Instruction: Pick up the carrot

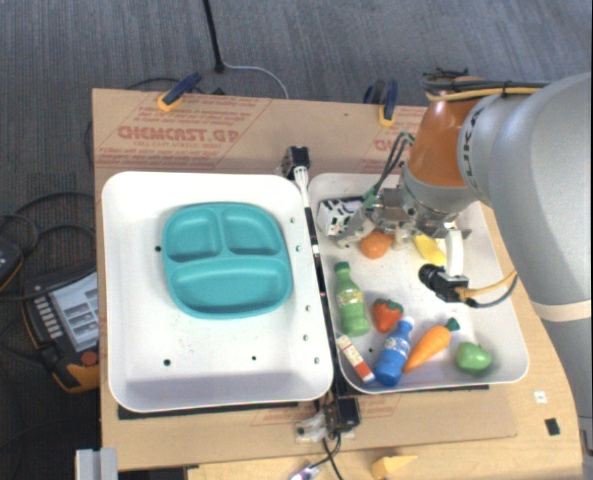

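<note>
The claw [401, 230] is hovering at the right bin's far end; the carrot [430, 345] is lying well nearer the camera, slanted — finger state: cannot tell.

Two white bins [126, 368], one teal tray [226, 260], two bottles [351, 303].

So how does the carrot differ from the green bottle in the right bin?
The carrot is orange with a green tip; the green bottle is green with a yellow band. The carrot lies slanted near the bin's front, while the bottle lies almost lengthwise by the left wall. Both rest in the right bin, away from the gripper.
</note>
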Action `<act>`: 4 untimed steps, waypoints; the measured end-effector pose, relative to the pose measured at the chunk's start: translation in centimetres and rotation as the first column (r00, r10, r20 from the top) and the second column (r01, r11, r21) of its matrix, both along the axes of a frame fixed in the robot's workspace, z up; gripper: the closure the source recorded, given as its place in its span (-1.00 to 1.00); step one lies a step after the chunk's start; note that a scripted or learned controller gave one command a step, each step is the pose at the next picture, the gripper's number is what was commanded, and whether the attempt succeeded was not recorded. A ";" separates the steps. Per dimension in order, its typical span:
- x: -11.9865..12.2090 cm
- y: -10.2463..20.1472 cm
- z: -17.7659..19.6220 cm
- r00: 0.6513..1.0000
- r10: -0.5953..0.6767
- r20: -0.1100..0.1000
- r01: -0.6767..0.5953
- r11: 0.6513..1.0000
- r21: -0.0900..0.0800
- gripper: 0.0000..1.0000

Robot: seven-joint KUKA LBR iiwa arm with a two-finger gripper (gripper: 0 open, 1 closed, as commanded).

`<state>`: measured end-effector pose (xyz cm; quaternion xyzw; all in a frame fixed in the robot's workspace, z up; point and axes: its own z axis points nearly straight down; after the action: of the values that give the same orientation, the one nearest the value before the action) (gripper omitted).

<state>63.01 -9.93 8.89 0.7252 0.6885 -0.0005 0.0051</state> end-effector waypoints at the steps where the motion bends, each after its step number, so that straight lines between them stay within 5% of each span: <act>1: 0.0 0.0 0.0 1.000 0.000 0.000 0.000 1.000 0.000 -1.00; 2: 0.1 0.1 1.0 1.000 0.001 0.000 -0.001 1.000 0.002 1.00; 4: -9.2 -5.6 0.2 0.961 0.278 0.010 -0.278 0.961 -0.002 1.00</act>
<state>53.81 -15.48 9.05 0.6214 0.7834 0.0037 0.0087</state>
